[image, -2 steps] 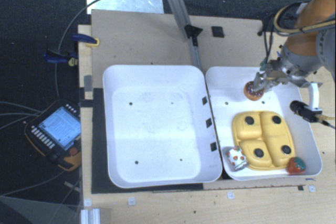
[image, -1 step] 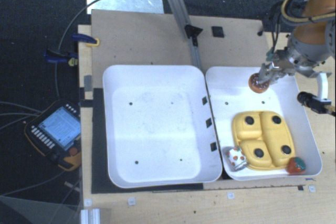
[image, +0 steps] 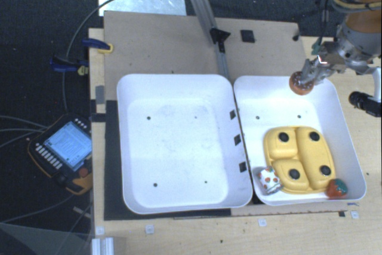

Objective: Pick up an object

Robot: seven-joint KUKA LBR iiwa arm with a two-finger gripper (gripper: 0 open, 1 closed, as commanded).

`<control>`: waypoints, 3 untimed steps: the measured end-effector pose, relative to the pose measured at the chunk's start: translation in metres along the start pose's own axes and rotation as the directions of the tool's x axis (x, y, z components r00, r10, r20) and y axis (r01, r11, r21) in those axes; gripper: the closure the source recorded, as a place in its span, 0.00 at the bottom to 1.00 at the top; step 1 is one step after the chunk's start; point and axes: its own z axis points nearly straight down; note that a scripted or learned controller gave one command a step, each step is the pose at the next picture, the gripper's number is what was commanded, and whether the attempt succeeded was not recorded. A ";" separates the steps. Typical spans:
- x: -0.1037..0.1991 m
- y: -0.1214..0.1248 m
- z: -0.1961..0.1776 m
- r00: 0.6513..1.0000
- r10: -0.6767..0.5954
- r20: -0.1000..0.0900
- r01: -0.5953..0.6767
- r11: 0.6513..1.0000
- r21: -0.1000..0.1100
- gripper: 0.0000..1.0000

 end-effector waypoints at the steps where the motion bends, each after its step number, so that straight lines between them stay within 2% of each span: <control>1: 0.050 -0.021 0.014 1.000 -0.001 -0.002 0.001 1.000 0.008 1.00; 2: 0.093 -0.046 0.028 1.000 0.000 -0.002 0.000 1.000 0.009 1.00; 3: 0.142 -0.074 0.020 1.000 0.000 -0.002 0.000 1.000 0.009 1.00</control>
